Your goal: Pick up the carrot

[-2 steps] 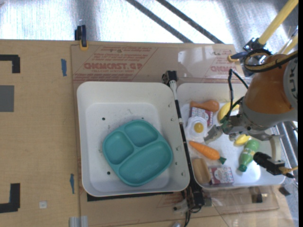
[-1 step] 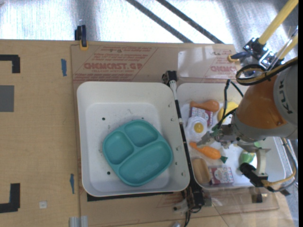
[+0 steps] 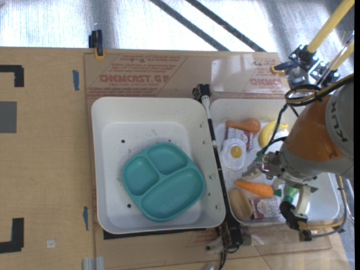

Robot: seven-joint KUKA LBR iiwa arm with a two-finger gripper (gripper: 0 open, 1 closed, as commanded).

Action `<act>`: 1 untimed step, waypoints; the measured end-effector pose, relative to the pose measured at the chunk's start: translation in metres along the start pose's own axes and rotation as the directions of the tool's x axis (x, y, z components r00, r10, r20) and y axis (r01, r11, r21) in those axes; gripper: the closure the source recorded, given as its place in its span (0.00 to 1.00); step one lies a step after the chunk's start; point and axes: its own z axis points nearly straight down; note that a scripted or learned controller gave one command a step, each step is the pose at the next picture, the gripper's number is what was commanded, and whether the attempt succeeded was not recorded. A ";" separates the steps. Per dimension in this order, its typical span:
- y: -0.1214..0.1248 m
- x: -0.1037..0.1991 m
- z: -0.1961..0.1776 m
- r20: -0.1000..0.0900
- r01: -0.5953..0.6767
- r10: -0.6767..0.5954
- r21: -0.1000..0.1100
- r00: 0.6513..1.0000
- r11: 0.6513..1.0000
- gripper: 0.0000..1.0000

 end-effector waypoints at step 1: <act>-0.010 0.001 0.000 0.005 0.379 -0.379 0.010 0.926 0.926 0.00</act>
